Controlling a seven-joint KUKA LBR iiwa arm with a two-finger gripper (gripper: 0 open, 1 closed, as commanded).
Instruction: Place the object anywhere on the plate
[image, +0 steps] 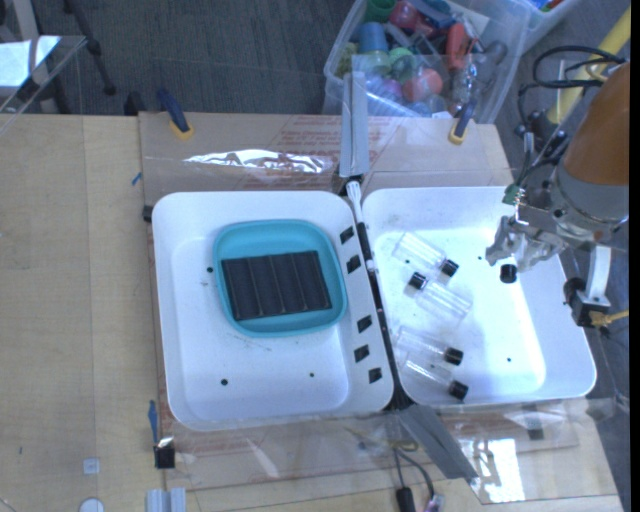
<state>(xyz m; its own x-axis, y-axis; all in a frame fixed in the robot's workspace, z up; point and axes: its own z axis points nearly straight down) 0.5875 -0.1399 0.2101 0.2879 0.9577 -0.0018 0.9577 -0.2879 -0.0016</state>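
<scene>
The teal plate (277, 276), with a dark ribbed insert on it, lies in the left bin (190, 380). Well to the right of the plate, past the divider, four clear vials with black caps (432, 318) lie scattered in the right bin (570, 375). Farther right of the plate, the gripper (515, 255) hangs over that bin's far side, beyond the vials; whether it is open or has hold of anything I cannot tell.

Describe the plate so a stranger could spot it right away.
Find the left bin of the two white ones. The plate lies in its middle: a teal, rounded-square dish with a dark ribbed insert, unlike the clear vials in the right bin.
</scene>
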